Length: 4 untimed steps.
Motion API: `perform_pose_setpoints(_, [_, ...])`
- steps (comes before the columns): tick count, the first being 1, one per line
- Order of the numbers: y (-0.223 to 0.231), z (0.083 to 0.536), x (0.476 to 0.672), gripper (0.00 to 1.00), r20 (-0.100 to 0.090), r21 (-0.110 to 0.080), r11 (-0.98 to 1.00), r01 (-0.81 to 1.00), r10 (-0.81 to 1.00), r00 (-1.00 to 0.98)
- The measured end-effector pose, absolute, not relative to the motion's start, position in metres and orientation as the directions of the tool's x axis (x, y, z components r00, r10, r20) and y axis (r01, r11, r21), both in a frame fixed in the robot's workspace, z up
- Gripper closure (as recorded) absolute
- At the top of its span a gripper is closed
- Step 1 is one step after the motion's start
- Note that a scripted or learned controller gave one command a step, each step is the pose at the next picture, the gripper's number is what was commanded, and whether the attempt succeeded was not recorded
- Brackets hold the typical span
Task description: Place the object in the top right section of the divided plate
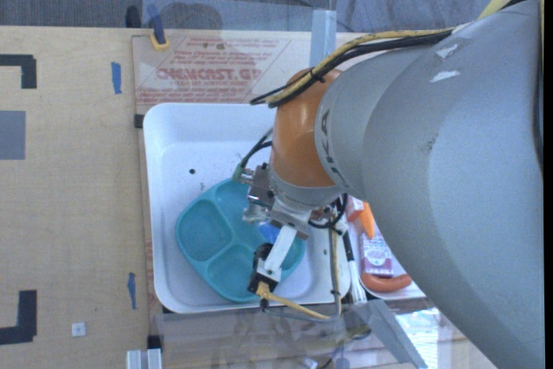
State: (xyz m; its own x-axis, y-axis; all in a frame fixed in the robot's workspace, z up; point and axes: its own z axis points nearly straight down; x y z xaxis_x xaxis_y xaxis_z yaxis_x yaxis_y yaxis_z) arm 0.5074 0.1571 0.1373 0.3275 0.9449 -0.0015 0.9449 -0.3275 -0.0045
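The grey arm takes up most of the right side of the camera view. It reaches in and bends down, so its orange band sits above the left of the 2 white bins. This posture looks chosen to bring the wrist straight down over the plate rather than in from the side.

The pale wooden surface carries both bins. The left bin holds the teal divided plate, which lies flat towards the near right of the bin floor. 2 of its sections are open to view, 1 at the left and 1 at the bottom. The section the task names, at the plate's top right, is mostly covered by the wrist.

The right bin shows in a narrow strip past the arm. Inside are a red-orange item and a pale packet, close together and well apart from the plate.

The hand hangs low over the right part of the plate, which suits a placing move into that section. Its state cannot be told from this angle, because the wrist blocks the view of it.

A small blue piece shows just under the hand, over the plate's right side. It is probably the object to be placed. Whether the hand grips it, or it already rests on the plate, cannot be told.
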Motion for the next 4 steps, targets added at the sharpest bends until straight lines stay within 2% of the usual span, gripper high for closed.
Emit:
perform_pose_setpoints(1, [0.0477, 0.1837, 0.4809, 1.0, 0.0, -0.004, -0.128, 0.992, 0.992, 0.128])
perform_pose_setpoints(2, [0.0476, 0.1837, 0.481, 0.0, 0.0, -0.003, -0.129, 0.992, 0.992, 0.129])
perform_pose_setpoints(3, [0.0468, 0.1929, 0.4816, 1.0, 0.001, -0.003, -0.132, 0.991, 0.991, 0.132])
perform_pose_setpoints(4, [0.0466, 0.1929, 0.4816, 0.0, 0.001, -0.003, -0.132, 0.991, 0.991, 0.132])
